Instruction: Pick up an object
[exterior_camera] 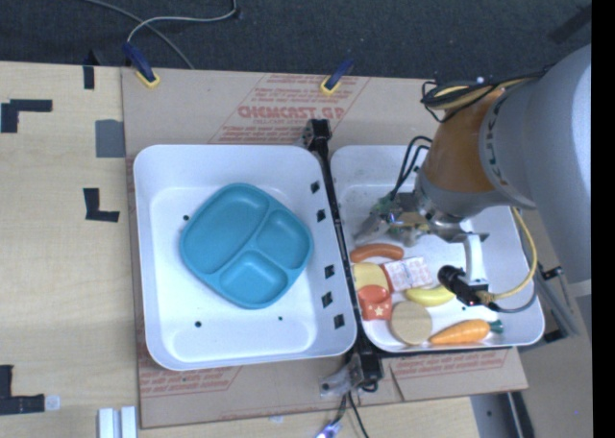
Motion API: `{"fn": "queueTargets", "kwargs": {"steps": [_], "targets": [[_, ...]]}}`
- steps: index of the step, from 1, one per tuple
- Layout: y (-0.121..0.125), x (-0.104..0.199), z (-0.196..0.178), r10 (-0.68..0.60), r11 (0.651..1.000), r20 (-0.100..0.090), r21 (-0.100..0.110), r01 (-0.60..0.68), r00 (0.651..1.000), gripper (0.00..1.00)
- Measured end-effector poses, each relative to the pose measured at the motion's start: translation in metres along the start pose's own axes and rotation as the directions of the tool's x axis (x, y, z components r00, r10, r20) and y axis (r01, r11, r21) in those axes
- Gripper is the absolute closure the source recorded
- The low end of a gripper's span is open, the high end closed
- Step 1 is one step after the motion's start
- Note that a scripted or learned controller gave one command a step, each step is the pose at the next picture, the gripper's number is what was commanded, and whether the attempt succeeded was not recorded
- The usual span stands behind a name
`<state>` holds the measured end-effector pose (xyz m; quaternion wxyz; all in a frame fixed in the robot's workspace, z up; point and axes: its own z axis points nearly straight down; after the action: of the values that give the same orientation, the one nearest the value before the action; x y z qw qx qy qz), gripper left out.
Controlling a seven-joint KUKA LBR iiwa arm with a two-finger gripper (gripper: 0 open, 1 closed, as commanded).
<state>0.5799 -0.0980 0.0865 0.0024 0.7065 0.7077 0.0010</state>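
On the bench, the left bin [154, 234] holds a blue plate [246, 245], the right bin [524, 335] toy food [404, 292]; tool [384, 220] state unclear.

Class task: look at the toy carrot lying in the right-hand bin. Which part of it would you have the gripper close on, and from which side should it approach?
Grip the carrot across its thicker orange middle, coming straight down from above. It lies flat, long axis running left to right along the bin's near wall, so a sideways approach looks blocked. Fingers should likely straddle its narrow width; the round beige piece crowds its pointed left end.
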Motion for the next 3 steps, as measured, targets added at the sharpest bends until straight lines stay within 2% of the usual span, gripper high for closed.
{"fn": "queueTargets", "kwargs": {"steps": [1, 2, 3], "targets": [[0.028, 0.003, 0.001, 0.0, 1.0, -0.002, 0.001, 0.0, 1.0, 0.0], [0.064, -0.013, 0.001, -0.001, 1.0, -0.001, 0.001, 0.001, 1.0, 0.0], [0.082, -0.019, 0.001, -0.001, 1.0, -0.002, 0.002, 0.001, 1.0, 0.0]]}}
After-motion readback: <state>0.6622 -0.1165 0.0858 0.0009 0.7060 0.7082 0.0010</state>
